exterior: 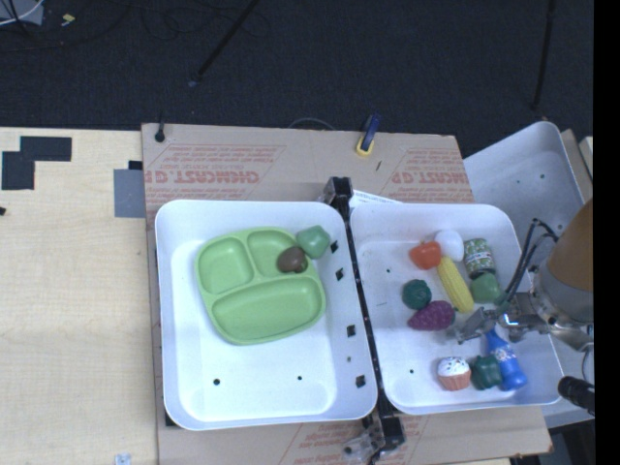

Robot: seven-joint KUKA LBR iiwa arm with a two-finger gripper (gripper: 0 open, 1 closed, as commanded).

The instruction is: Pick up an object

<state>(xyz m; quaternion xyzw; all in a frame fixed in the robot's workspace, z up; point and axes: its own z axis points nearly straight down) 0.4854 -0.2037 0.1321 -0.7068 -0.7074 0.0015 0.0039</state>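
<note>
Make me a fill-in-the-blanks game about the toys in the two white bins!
1. The divided plate in the left bin is ____.
2. The corn cob is coloured ____.
3. The cupcake sits in the ____ bin.
4. The brown ball rests on the ____.

Missing words: green; yellow; right; plate

- one fixed cam above bench, looking down at a slant — not close
- both white bins [254, 410] in frame
- arm [581, 260] enters from right edge
</note>
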